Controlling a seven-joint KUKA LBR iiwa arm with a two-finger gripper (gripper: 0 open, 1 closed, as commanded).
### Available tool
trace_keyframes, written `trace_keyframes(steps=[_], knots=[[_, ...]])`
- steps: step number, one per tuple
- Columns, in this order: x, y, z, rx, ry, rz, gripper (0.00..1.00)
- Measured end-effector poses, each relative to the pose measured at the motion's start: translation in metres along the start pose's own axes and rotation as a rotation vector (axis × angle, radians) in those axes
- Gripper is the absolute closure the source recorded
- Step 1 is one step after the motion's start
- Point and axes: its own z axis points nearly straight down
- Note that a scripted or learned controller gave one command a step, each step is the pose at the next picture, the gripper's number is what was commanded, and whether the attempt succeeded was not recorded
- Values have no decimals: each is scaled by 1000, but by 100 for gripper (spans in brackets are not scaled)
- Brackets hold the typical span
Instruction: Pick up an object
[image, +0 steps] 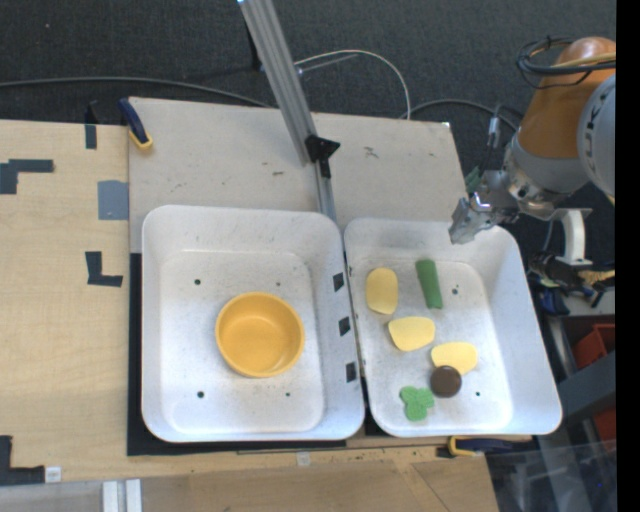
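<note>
Pincer (466, 228) poised over the far rim of the right bin (520, 300), apparently carrying nothing; whether it is open or closed cannot be told. Right bin contents: green stick (429, 284), three yellow pieces (381, 290), brown ball (446, 381), green lump (416, 402). Left bin (180, 260): yellow bowl (260, 333).

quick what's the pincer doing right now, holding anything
Pincer: cannot be told whether open or closed; it hangs over the far rim of the right bin, with nothing seen in it.
</note>
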Motion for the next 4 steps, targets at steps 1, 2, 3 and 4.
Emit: trace_keyframes(steps=[1, 2, 3, 4], knots=[[3, 1, -43, 1, 1, 0, 100], [57, -10, -32, 6, 2, -2, 100], [117, -3, -23, 7, 3, -5, 100], [170, -5, -30, 7, 3, -5, 100]])
